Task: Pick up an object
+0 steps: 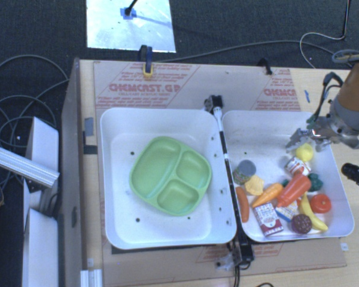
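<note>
At the right of the frame the gripper point(308, 137) hovers just above a yellow lemon point(304, 153) in the right bin point(260, 123), its fingers apart and holding nothing. Nothing is lifted yet; closing and raising remain.

Single fixed camera, mounted above counter point(185, 79), looks down at slant. Moderate distance: both white bins fit whole, left bin point(116, 160) near frame centre, right bin point(269, 124) toward right. Dark floor along top, cables at left. Arm point(353, 100) enters from right edge.
</note>
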### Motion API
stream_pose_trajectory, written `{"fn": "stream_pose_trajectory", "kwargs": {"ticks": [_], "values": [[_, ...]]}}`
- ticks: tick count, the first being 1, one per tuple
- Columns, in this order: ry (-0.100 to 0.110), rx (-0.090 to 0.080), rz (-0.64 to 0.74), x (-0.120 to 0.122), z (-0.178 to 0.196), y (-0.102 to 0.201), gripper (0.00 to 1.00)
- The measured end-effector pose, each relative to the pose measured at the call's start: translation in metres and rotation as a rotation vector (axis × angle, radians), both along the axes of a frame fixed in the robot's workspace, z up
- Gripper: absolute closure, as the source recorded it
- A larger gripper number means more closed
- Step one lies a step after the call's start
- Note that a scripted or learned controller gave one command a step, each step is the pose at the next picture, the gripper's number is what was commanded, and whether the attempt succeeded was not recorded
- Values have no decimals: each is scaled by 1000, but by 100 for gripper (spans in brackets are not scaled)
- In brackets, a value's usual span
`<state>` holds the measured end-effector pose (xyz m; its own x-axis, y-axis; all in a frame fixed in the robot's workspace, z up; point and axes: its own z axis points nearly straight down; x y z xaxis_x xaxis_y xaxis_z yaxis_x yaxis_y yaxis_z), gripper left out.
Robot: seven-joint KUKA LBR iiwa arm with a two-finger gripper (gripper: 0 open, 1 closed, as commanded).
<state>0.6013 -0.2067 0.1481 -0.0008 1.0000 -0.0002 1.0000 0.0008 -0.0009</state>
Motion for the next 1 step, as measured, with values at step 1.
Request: {"fn": "stream_pose_trajectory", "kwargs": {"ticks": [1], "values": [[-2,0,0,-20,-64,0,0]]}}
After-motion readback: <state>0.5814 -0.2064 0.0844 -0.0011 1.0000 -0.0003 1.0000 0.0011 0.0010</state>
